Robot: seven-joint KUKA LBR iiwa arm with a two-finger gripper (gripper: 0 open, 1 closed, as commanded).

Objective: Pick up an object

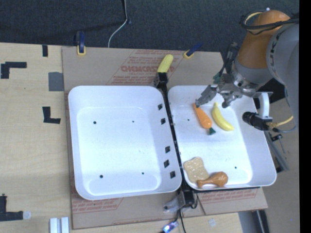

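Note:
The right bin [252, 154] holds an orange carrot [203, 117] with a green tip, and a yellow banana [222, 119] just right of it. A slice of toast [194, 168] and a brown drumstick [214, 180] lie near the bin's front edge. My gripper [215, 98] hangs over the bin's back part, just above the carrot's and banana's far ends. Its two fingers are spread apart, with nothing between them.
The left bin [116, 140] sits beside the right one, joined by black clips along the shared wall [167, 135]. A yellow clamp handle [165, 63] lies at the back, on the cardboard sheet [131, 67]. The arm's grey body [277, 47] fills the right rear.

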